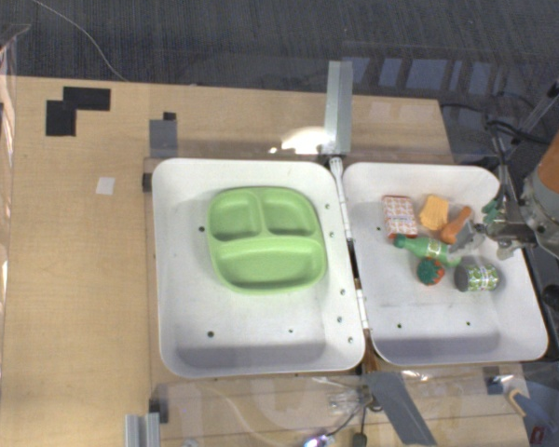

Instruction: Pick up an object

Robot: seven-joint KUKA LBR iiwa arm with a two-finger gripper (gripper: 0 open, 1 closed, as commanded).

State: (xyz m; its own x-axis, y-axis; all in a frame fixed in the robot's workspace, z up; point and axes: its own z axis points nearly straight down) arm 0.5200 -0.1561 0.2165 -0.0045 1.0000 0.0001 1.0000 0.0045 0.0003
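Two white bins sit side by side on the worktop (pixel 74 250); the left bin (pixel 182 333) carries a green divided plate (pixel 265 238), and the right bin (pixel 429 329) is the landmark. At that bin's right rim hovers the tool (pixel 499 223); whether it is spread or pressed together I cannot tell. Candidate objects cluster in the bin's upper right: red carton (pixel 400 216), green bottle (pixel 423 246), orange block (pixel 434 212), small can (pixel 483 278). Choosing the can, nearest the rim and least crowded, looks wisest.
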